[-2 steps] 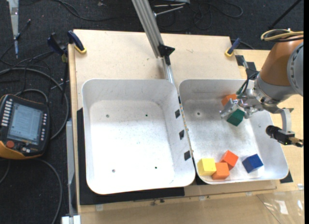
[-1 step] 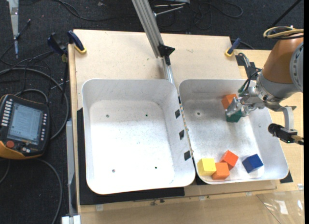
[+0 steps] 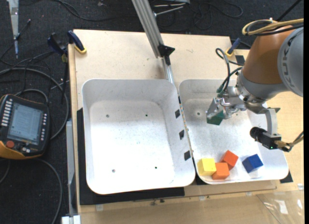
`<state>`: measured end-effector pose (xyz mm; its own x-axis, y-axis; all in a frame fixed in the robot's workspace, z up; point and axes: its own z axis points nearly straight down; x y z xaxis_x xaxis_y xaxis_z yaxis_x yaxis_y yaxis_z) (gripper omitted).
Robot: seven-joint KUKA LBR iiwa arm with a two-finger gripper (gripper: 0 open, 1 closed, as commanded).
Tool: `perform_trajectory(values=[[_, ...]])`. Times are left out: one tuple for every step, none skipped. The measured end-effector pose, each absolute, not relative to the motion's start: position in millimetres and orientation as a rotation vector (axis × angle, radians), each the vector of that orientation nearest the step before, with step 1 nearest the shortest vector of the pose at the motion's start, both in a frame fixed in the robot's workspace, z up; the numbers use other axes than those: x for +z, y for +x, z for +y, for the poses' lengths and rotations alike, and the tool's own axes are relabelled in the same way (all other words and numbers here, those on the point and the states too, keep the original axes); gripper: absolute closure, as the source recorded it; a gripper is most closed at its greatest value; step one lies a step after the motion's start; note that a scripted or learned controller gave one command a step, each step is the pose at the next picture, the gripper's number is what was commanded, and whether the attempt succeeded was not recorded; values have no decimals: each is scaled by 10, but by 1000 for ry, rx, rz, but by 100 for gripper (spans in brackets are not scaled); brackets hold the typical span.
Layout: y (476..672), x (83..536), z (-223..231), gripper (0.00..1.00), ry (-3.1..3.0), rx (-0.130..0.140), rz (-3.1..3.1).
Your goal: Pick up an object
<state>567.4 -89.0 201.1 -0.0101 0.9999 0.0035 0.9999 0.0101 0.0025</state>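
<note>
robotics lab | teach pendant [image 3: 24, 126] on dark floor | loose cables [image 3: 43, 6] | plywood bench [image 3: 120, 54]

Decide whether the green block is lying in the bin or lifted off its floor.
Lifted, it seems: the green block sits between the gripper's fingers above the right bin, apart from the blocks at the bin's near edge.
</note>
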Motion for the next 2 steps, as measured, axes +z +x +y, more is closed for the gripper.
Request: perform_trajectory(values=[[5530,2158,-256,100,-2208,-3,-2231],[5228,1944,519,100,-2208,-2,-2230]])
